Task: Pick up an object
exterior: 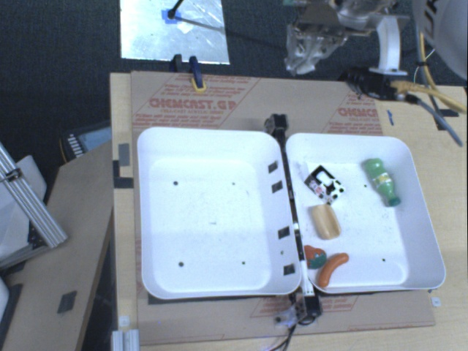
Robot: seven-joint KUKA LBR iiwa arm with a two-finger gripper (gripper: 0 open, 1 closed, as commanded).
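Tabletop carries two bins. Left bin bare; right bin holds green bottle, tan bread piece, orange sausage, black-white toy. Gripper hangs high beyond the bins; can't tell if fingers are open. Best target: bottle, well apart from others; descend straight, straddle its narrow width.

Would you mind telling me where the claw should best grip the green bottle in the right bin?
Probably across the green bottle's wider body, coming straight down from above. It lies flat and slanted, apart from the other items, so both long sides look free; the bin's wall sits fairly near one side.
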